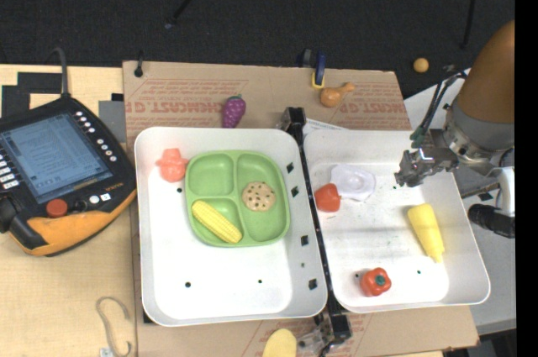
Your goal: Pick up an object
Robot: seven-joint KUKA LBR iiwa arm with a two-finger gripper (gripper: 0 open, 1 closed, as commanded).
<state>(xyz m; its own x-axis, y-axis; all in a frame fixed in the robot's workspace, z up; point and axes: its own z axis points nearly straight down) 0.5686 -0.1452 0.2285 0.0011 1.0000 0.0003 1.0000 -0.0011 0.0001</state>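
From the one camera above the bench, I see the gripper [415, 165] hanging over the upper right part of the right bin [471, 284], the grey arm with its orange band coming in from the right. It is dark and small against the white floor, and I cannot tell how it is set. Nothing shows between it and the bin floor, so I judge that it carries nothing.

In that bin, a yellow mustard bottle [426, 231] lies just below the gripper, the nearest thing to it. A clear plastic cup [353, 181] sits near the middle top, with a red tomato [327, 198] just beside it against the divider. A red pepper [376, 282] rests near the front edge, well apart from the rest.

The left bin [160, 288] holds a green divided plate [239, 200]; a corn cob [217, 222] lies in its lower compartment and a cookie [259, 196] in the upper right one. A pink toy [171, 165] lies just beside the plate.

As I read it, the pick is not yet made: everything lies on the bins. What is left is the descent, the closing and the lift.
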